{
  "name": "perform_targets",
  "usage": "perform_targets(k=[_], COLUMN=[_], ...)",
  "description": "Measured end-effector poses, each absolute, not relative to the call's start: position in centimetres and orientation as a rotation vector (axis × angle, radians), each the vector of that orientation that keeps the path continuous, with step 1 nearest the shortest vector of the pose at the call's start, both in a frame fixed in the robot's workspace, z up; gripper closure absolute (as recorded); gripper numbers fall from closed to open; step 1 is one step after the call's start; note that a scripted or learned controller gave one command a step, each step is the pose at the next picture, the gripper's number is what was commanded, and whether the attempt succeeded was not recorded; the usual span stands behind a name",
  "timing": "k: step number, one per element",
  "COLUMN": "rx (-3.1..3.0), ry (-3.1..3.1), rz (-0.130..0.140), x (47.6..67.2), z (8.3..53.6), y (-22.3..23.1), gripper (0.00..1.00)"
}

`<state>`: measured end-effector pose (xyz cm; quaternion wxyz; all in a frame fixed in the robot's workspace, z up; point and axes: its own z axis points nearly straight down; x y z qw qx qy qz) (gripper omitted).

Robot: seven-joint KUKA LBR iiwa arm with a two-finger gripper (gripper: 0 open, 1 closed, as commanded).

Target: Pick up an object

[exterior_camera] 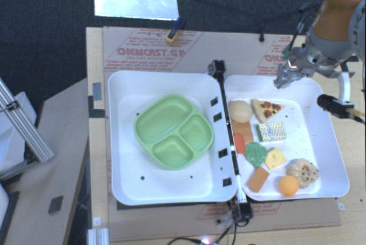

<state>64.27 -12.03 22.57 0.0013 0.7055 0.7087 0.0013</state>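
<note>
Table [143, 46]: carries two white bins side by side; every item lies in a bin, none lifted.
Left bin [123, 181]: holds a green divided plate [173, 131] at its centre, three hollows, nothing on it.
Right bin [329, 149]: holds all the toy food, so any pick target is here, clustered from its centre toward 9 o'clock.
Arm [337, 15]: reaches in at 1 o'clock of the right bin, grey with an orange band, its upper part cut off by the frame edge.
Gripper [284, 79]: hangs over the bin's far rim near 12 o'clock, apart from the food; it is too small and blurred, so I cannot tell whether it is open or closed. Nothing visible in it.
Pizza slice [267, 108]: nearest item to the gripper, flat on the bin floor.
Bread roll [239, 110]: just at 9 o'clock of the pizza.
Cookie [303, 172]: at 5 o'clock of the bin.
Orange [288, 185]: touching or just beside the cookie; contact unclear.
Progress: judged early; approach under way, descent, grasp and lift all left.
Hard to read: the checkered block [271, 132] and the stacked pieces along the bin's 9 o'clock side overlap.
</note>
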Motion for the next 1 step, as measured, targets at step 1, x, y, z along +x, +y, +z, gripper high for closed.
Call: perform_targets(k=[1], rx=[2.213], ry=[2.231], rz=[0.002], x=[61.94], z=[22.84], y=[-7.64], gripper=[1.0])
